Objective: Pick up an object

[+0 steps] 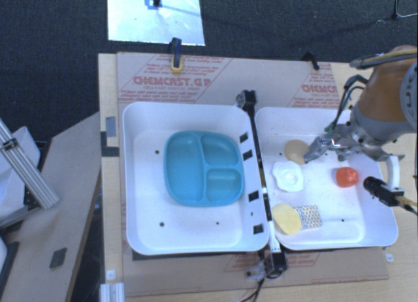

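I see my gripper [318, 150] right of frame centre, its grip unreadable, beside a tan oval [296, 151] whose long axis runs roughly up-down.

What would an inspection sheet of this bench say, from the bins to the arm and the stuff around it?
Surface: two white bins, left bin and right bin, on a printed board.
Job's things: in the right bin, fried-egg toy, tan round piece, red ball, yellow piece, patterned packet.
Clutter: blue divided tray in the left bin.
Grippers: gripper low beside the tan piece; finger state unclear.
Cables: dark leads along the arm.
Surroundings: shiny floor plate; side table at left.
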Controlling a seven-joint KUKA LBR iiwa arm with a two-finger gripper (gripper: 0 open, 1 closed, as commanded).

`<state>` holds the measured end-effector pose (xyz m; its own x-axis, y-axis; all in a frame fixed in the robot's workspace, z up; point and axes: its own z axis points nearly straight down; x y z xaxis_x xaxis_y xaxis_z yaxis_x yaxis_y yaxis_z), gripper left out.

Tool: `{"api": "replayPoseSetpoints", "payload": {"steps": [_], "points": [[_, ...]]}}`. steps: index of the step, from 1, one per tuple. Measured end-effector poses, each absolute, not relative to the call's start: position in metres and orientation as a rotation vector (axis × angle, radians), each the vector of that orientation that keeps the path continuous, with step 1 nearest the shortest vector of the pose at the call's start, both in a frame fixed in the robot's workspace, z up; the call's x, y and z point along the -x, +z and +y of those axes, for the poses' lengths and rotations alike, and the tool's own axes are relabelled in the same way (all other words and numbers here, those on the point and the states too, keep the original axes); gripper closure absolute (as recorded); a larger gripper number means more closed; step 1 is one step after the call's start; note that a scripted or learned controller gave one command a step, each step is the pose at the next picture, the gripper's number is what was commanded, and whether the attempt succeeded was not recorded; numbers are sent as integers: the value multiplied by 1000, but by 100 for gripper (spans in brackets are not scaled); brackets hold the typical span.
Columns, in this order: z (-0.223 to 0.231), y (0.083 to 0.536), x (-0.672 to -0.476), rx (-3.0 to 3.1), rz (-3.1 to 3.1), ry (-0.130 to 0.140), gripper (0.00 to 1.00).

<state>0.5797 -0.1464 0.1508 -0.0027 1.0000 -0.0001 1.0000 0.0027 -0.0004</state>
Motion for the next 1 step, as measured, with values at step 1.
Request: {"api": "replayPoseSetpoints", "payload": {"steps": [1], "points": [[-139,96,-587,2215,-2227,0,0]]}}
